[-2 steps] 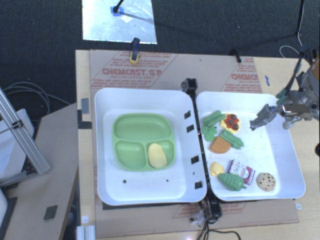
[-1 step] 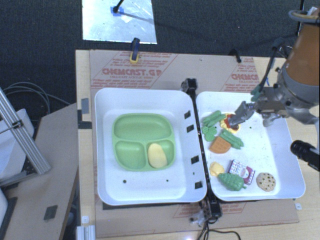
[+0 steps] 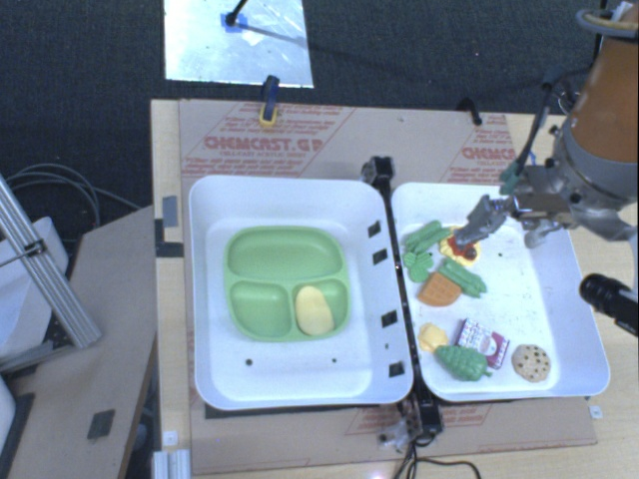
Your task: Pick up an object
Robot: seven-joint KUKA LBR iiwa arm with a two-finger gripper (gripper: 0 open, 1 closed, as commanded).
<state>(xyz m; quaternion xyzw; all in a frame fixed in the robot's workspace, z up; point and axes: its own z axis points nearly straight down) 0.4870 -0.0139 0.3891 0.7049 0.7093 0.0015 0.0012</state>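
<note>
Even, fairly bright light falls from above; shadows stay soft. Glare washes out the foil sheet [image 3: 238, 28] at upper left, and the arm [image 3: 604, 118] at right looks slightly blurred.

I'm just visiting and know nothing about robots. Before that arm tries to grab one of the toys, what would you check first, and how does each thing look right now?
1. Toys within reach: ok. A cluster lies in the right bin: green pod, carrot, cookie, packet.
2. Gripper over a target: ok. It hangs above the red and yellow toy, beside the pod.
3. Fingers open for a grab: cannot tell, too blurred.
4. Target stands apart: not ok. The toys near the gripper touch or overlap, so it may catch two or slip.
5. Drop spot: ok. The green tray in the left bin has free compartments; one holds a yellow piece.
</note>
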